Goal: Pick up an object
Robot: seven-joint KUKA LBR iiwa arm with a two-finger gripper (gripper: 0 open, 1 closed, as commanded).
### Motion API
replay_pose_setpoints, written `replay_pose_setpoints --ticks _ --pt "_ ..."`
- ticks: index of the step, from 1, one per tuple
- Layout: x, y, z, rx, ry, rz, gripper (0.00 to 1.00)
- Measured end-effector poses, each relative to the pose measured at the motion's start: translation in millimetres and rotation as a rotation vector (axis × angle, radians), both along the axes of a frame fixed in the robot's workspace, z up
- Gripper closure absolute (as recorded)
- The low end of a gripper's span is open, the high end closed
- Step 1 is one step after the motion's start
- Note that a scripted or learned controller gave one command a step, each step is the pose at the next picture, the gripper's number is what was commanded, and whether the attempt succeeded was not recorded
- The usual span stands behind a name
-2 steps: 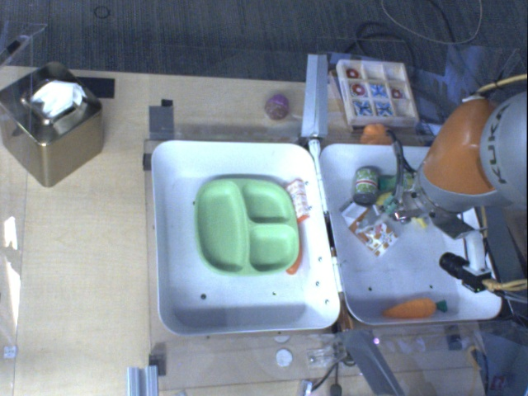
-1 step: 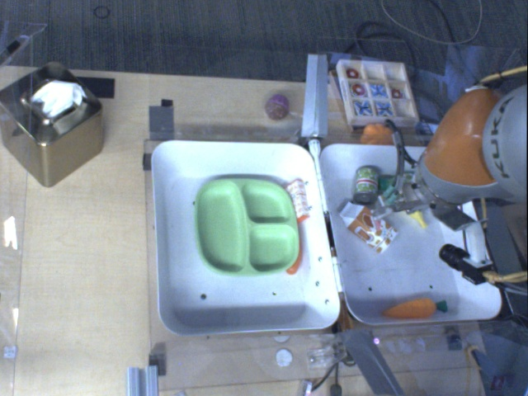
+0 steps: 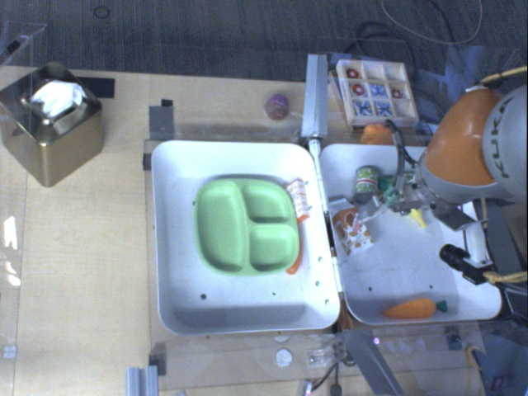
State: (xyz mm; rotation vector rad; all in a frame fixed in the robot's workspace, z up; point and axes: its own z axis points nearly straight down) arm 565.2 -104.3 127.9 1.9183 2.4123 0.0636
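Nearest us, a toy carrot is lying at the front edge of the right bin, well clear of the arm. Further back, we are looking at the gripper hanging low over that bin, between a patterned packet and a small green can. We are judging the packet the likelier target, though the claw's spread is too blurred to tell. Beyond, a green divided tray is filling the left bin.

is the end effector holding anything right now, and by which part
It cannot be told. The end effector sits low in the right bin, between the green can and the printed packet, but nothing is visibly held by it.
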Motion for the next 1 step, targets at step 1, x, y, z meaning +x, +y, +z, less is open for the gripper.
replay_pose_setpoints --ticks 1 --pt "67.1 -68.8 -34.7 0.010 0.107 -0.170 0.00"
